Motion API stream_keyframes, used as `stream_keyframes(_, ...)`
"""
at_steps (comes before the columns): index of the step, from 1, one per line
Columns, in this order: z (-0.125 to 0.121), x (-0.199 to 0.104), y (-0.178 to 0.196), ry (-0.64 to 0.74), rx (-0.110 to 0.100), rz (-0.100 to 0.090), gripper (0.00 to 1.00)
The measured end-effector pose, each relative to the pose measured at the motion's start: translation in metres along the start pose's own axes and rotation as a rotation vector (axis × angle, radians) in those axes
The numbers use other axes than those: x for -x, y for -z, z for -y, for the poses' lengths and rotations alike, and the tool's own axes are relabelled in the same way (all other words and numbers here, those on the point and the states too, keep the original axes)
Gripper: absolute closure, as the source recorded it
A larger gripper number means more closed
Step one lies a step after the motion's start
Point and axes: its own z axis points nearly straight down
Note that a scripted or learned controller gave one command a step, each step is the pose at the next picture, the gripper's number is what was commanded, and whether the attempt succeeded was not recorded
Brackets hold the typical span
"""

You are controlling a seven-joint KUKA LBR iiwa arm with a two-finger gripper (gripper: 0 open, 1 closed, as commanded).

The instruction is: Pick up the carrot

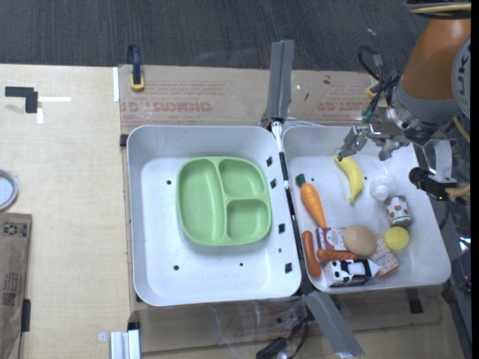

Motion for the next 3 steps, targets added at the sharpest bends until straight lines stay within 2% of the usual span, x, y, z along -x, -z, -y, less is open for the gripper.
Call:
stream_keyframes(1,-0.011,0.026,0.132,-0.132,0.001,0.002,0.00)
stream_keyframes(2,-0.007,-0.044,0.061,0.171,0.000,0.001,0.00)
stream_keyframes(3,0.058,-0.063,0.011,0.364,0.000,0.000,0.00)
